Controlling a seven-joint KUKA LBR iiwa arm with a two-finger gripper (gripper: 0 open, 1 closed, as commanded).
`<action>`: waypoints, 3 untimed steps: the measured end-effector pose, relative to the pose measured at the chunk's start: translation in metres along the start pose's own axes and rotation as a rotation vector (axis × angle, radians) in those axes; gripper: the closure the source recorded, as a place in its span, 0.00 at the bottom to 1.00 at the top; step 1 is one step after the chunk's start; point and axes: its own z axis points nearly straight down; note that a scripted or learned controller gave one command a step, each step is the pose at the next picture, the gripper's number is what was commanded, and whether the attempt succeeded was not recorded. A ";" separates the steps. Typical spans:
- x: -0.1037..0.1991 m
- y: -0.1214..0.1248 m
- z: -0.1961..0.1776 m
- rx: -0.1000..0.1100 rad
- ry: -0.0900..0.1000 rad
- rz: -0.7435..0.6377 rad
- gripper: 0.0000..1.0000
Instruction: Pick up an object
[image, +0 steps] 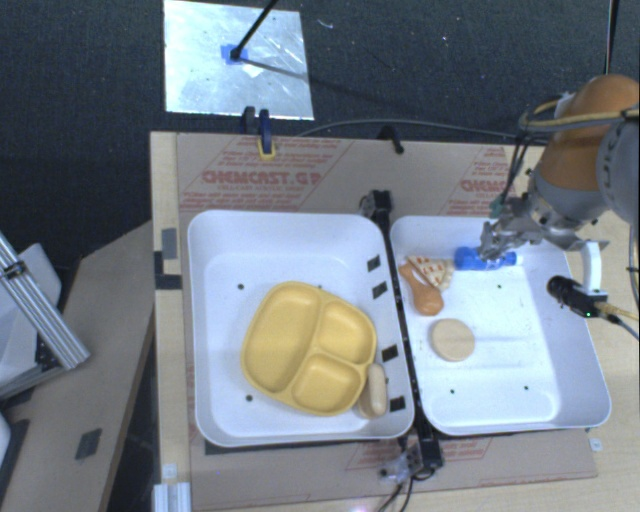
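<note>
- The gripper (493, 247) is down in the right bin (575, 385), right on top of the blue object (484, 259) at the bin's far end. Can't tell whether the jaws are apart or together, so no claim that it has hold of anything.
- The blue object pokes out to either side below the jaws. It looks like a small hard plastic piece: probably light and stiff, maybe a bit slick. I'd pinch it across the narrow width, near the middle.
- Just off the jaws, toward the divider, are a waffle-like toy (428, 270) and a carrot-shaped piece (424, 295). The round tan disc (452, 340) is further toward the near edge.
- Well away in the other bin: a yellow tray (308, 347) with 3 sections.
</note>
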 end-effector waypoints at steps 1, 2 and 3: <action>0.000 0.002 -0.047 0.001 0.000 0.000 1.00; 0.063 0.002 -0.049 0.007 0.003 -0.005 1.00; 0.123 0.007 -0.044 0.006 0.004 -0.005 1.00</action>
